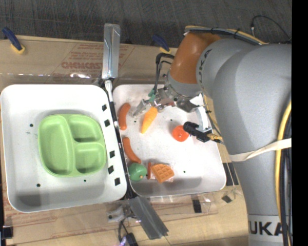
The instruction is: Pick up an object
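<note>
In the right bin point(210, 176) our gripper point(153, 105) sits on the carrot point(148, 120); can't tell its state, so next we need a clean lift

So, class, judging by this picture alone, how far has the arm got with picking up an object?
Done: the gripper has reached into the right bin and sits at the top end of the toy carrot. In hand: nothing is visibly lifted; the carrot looks to lie on the bin floor. Left: securing a grip and raising it. The tomato, sausages and waffle lie untouched.
</note>
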Robot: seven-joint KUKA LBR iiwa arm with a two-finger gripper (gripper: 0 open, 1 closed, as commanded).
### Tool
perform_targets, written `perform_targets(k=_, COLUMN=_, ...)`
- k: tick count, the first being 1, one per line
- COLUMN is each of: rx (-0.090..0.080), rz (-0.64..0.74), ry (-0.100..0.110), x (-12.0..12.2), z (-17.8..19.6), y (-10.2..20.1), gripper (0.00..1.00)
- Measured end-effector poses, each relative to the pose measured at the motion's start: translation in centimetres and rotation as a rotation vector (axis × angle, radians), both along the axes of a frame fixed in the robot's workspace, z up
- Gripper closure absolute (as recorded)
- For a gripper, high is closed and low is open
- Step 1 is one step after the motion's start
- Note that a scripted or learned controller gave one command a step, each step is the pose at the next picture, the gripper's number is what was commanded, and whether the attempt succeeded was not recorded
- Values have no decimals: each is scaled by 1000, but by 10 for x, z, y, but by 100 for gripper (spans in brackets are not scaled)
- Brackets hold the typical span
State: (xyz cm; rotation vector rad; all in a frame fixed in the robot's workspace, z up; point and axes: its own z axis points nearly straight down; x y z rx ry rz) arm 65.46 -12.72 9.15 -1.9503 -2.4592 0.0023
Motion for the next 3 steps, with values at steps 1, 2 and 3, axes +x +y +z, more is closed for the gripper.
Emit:
perform_targets(k=1, rx=0, rz=6, ry=0, x=1, z=10, y=1, gripper=100)
perform_targets(k=2, rx=0, rz=239, ry=-1, x=-44, z=67, y=-12, gripper=100)
perform_targets(k=3, rx=-1, rz=36, ry=-2, x=-29, z=121, y=49, gripper=100)
